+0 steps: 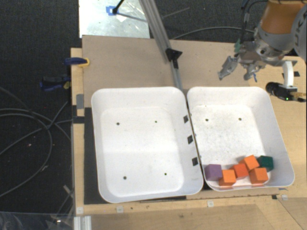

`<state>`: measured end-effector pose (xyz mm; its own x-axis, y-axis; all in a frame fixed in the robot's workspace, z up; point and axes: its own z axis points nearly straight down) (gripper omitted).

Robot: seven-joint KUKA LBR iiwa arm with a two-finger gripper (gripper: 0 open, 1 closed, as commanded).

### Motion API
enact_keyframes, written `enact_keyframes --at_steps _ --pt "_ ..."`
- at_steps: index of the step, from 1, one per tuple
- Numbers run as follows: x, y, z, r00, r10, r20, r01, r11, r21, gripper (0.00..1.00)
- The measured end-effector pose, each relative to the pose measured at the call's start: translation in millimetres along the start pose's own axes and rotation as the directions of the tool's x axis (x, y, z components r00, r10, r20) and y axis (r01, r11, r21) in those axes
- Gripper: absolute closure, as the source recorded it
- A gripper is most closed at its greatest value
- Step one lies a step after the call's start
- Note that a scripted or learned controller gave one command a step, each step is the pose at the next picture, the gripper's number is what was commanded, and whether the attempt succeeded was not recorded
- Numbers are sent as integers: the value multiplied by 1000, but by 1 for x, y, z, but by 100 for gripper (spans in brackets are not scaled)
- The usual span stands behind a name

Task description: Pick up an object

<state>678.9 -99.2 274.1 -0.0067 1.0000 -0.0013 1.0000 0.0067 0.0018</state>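
Observation:
Several small blocks lie bunched along the near edge of the right bin (225,123): a purple block (213,171), three orange blocks (228,177) (251,162) (259,175) among them, and a dark green block (266,163). My gripper (238,70) hangs above the bench past the right bin's far edge, well away from the blocks. Its fingers are spread open and hold nothing.
The left bin (139,143) sits beside the right one. A slanted metal pole (158,30) with a black clamp crosses the bench behind the bins. A blue and yellow clamp (76,61) grips the bench's left edge. Cables lie on the floor at the left.

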Motion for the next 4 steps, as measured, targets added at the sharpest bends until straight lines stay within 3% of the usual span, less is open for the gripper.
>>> enact_keyframes --at_steps 1,2,3,4 --pt "-40 -117 -17 1000 10 0 -10 1000 2 0" --pt "-30 -122 31 1000 6 -2 -6 1000 4 0" --pt "-70 -140 -67 1000 8 4 -8 1000 -10 0" --pt "-69 -139 -153 1000 2 3 -2 1000 -10 0"
